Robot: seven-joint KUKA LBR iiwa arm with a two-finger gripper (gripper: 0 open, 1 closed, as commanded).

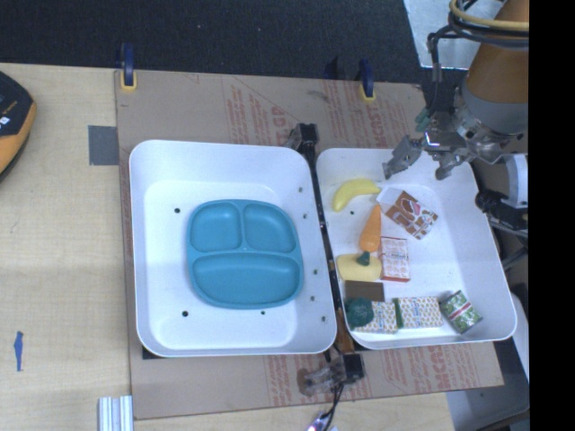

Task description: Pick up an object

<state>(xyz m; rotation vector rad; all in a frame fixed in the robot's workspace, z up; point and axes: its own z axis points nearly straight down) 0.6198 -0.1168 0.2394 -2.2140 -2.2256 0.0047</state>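
Note:
My gripper (420,158) hangs over the back edge of the right bin (490,259), its two dark fingers (400,159) spread apart and nothing between them. Just below it in the bin lie a yellow banana (355,191), an orange carrot (370,229) and a brown-and-white snack packet (410,214). Further forward are a red-and-white packet (394,259), a yellow wedge (350,265), a brown block (363,289), a green round piece (359,312), two green-and-white cartons (401,315) and a small green can (460,312).
The left bin (153,268) holds a blue divided plate (244,252). Black clips (307,136) join the bins at the back and front. A yellow and black object (11,119) lies at the bench's left edge.

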